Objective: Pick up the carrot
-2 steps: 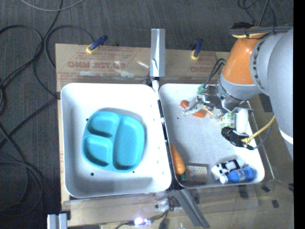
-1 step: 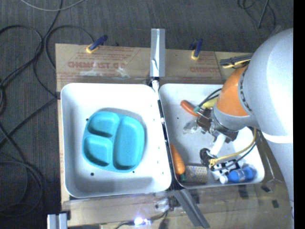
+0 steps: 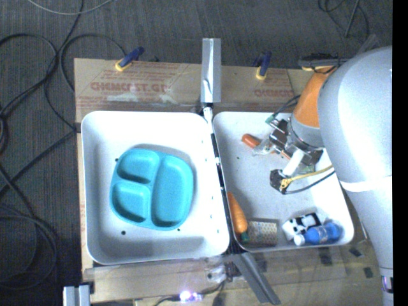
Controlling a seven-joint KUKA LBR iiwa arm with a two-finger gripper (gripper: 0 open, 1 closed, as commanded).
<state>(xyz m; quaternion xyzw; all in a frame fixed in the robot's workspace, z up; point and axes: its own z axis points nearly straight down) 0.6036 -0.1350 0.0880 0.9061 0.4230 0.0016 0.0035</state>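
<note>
The carrot (image 3: 237,214) is orange and lies lengthwise against the left wall of the right bin (image 3: 255,177), near its front. My gripper (image 3: 268,142) hangs over the back part of that bin, well behind and to the right of the carrot, and is not touching it. A small orange-red thing (image 3: 250,140) lies just left of the gripper's tip.
A rough green-brown block (image 3: 262,231) sits right beside the carrot's front end. A black-and-white toy (image 3: 299,227) and a blue bottle (image 3: 322,233) lie in the front right corner. The left bin (image 3: 95,171) holds a blue divided plate (image 3: 153,189).
</note>
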